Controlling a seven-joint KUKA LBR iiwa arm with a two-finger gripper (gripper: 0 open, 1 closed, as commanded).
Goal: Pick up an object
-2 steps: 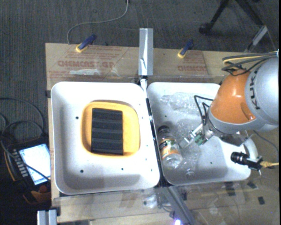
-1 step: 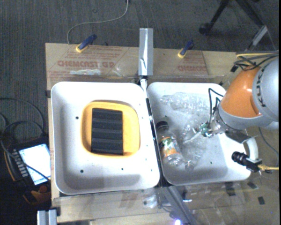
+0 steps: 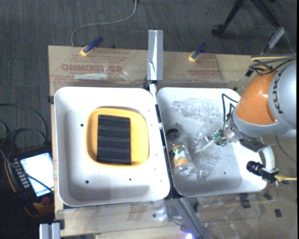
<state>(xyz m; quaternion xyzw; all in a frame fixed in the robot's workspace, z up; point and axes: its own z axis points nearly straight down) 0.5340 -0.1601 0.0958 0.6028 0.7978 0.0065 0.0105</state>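
Two white bins, arm over the right one.

A yellow tray with a black ridged insert lies mid left bin; a clear bottle lies by the right bin's left wall, crumpled plastic near its top edge, gripper above its middle.

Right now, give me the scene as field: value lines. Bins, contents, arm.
left bin: holds a yellow tray with a black ribbed insert
right bin: holds a clear plastic bottle with an orange label, lying near the bin's left wall, plus crumpled clear plastic
arm: over the right bin's right side
gripper: low over the clear plastic, grasp not discernible
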